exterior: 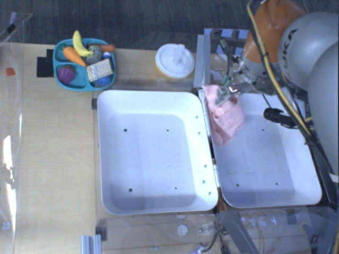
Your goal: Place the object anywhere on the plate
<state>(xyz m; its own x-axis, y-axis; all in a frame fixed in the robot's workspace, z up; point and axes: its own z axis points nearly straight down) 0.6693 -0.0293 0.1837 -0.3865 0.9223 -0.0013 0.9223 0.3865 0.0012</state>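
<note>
Landmark: the left bin (153, 152), the nearer-left white tray on my worktop (47, 157). Its floor shows only small dark holes. Just beside it to the right, rim touching rim, sits the right bin (265, 168).

At the far left corner of the right bin, against the shared rim, hangs the task's thing: a pink cloth (225, 118), crumpled, its lower folds drooping toward the bin floor. My claw (231, 89) sits at the cloth's top edge; the cloth appears gathered up to it, so I judge it clenched on the fabric, though the fingertips themselves are too small to make out clearly.

Beyond the left bin's far edge, on the worktop, stands a white and yellow round plate (175, 61). Farther left of that is a blue divided tray (83, 65) of toy food, including a banana (80, 45) and a carrot (73, 55).

Step in hand, as I judge it: lift and carry. The next move calls for raising the cloth over the bin rim, travelling toward the plate, and letting go above it.
</note>
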